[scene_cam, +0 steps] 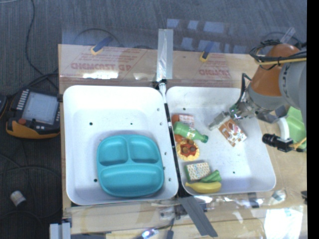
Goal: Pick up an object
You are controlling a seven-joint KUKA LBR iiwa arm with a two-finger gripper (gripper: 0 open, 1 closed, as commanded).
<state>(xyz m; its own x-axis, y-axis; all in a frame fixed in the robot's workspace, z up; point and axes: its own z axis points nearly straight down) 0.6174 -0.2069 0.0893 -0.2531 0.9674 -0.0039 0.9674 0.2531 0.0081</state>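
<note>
1. Camera view from above the bench: two shallow white bins sit side by side, the left bin (75, 133) and the right bin (259, 168), their inner walls touching along the middle.
2. Over on the right, the grey arm (294, 86) with its orange band (269, 81) leans in across the right bin's far right corner.
3. Its gripper (219, 121) is low over the right bin's floor, toward the far edge; one grey finger (215, 120) stretches out to the left, but whether the fingers are spread or pressed together I cannot tell at this size.
4. Just beside that finger, on the near side, lies a small red-and-white packet (233, 132), tilted; it looks flat on the bin floor and not between the fingers.
5. Along the right bin's left wall runs a line of toy food: a pink-and-white packet (186, 118) at the far end, then a green bottle (190, 132) lying on its side.
6. Next toward the near edge comes a pizza slice (188, 148), then a cracker-like square (198, 171), a green pepper-like piece (213, 176) touching it, and a yellow banana (203, 186) against the near wall.
7. In the left bin, a teal divided plate (130, 164) rests toward the near right corner, three compartments up.
8. Off the bench's left edge, an orange-and-black pendant (32, 114) with a screen sits on the carpet.
</note>
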